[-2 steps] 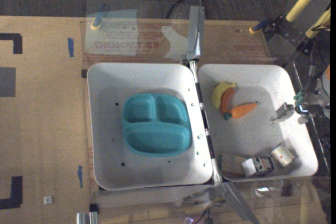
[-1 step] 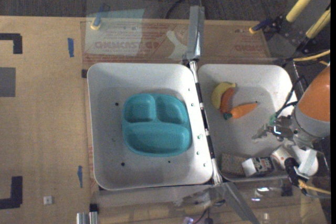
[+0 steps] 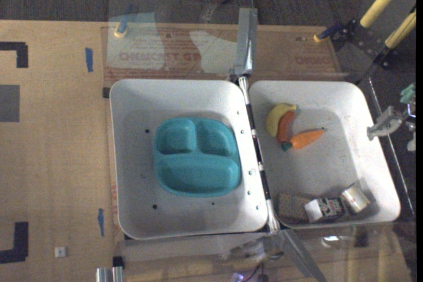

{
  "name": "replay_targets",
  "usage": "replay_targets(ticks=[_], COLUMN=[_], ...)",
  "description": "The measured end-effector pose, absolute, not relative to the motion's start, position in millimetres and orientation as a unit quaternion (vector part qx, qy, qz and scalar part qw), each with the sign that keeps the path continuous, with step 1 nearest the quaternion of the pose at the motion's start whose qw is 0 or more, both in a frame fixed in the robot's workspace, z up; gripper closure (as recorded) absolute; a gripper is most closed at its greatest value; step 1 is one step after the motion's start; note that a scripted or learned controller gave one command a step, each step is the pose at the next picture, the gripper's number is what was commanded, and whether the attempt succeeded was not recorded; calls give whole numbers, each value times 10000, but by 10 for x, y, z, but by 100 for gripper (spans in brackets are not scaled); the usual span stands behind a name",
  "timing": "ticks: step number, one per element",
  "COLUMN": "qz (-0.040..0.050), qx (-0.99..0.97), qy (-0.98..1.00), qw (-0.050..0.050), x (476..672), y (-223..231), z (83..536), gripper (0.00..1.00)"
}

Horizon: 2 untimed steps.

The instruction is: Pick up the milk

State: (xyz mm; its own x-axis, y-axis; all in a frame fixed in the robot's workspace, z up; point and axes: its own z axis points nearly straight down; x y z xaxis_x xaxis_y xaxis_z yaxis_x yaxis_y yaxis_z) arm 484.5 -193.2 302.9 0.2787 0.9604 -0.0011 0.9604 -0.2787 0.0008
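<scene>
The pincer [image 3: 388, 121] is seen at the right bin's [image 3: 330, 90] far-right rim; jaw state cannot be told. The milk [image 3: 325, 209] is lying below-left of it, over wooden bench [image 3: 53, 142].

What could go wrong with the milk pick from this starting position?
1. The milk carton lies on its side against the right bin's near wall, leaving little room for the tool on that side.
2. A grey packet and a silver can flank it closely, so a grasp may catch or knock a neighbour.
3. The tool sits at the bin's far right edge, away from the carton.
</scene>
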Motion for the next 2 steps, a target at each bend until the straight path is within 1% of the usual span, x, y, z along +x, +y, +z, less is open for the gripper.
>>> replay_targets(ticks=[1,2], qz=[23,-4], qx=[8527,8574], qy=[5223,5146], qw=[21,0], x=[5146,5089], y=[-1857,-1998], z=[873,2174], gripper=[0,0])
